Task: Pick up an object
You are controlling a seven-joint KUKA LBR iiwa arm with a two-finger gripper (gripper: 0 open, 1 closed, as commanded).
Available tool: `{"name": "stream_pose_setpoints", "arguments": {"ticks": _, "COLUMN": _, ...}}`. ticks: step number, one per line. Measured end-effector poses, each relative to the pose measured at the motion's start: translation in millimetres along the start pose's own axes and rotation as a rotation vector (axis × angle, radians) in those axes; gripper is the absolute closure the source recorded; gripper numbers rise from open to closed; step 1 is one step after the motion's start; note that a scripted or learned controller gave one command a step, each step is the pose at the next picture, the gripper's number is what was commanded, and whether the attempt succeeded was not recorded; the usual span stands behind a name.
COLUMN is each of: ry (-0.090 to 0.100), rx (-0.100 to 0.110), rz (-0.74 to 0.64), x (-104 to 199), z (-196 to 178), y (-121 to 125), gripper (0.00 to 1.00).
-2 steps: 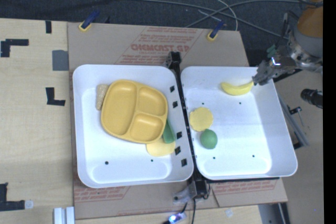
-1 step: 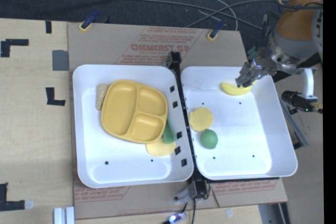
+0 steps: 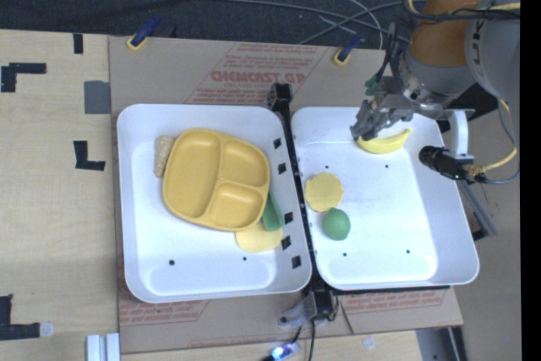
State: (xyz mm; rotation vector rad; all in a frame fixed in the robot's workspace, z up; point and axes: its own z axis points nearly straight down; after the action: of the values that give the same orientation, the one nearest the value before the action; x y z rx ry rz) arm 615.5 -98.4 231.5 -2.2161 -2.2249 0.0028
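Note:
My gripper (image 3: 369, 128) hangs over the far side of the right bin (image 3: 439, 266), right at the left end of a yellow banana (image 3: 387, 143). Its fingertips sit on or just above the banana, which still lies on the bin floor. A flat yellow round piece (image 3: 324, 191) and a green ball (image 3: 336, 224) lie near the right bin's left wall. In the left bin (image 3: 144, 266) a yellow divided plate (image 3: 215, 178) rests tilted, with a tan piece (image 3: 162, 155) at its left edge, and a green item (image 3: 270, 216) and a pale yellow piece (image 3: 258, 239) at its lower right.
Black clips (image 3: 283, 144) line the seam between the two bins. The arm's grey body and orange band (image 3: 452, 4) fill the upper right. Cables (image 3: 296, 0) run across the dark floor behind the bench. A black fitting (image 3: 439, 159) juts out at the right bin's right rim.

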Motion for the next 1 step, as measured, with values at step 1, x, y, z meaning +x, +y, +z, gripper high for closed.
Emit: {"name": "stream_pose_setpoints", "arguments": {"ticks": 1, "ry": 0.001, "rx": 0.000, "rz": -0.002, "x": 60.6, "z": 9.1, "y": 6.2, "gripper": 1.00}}
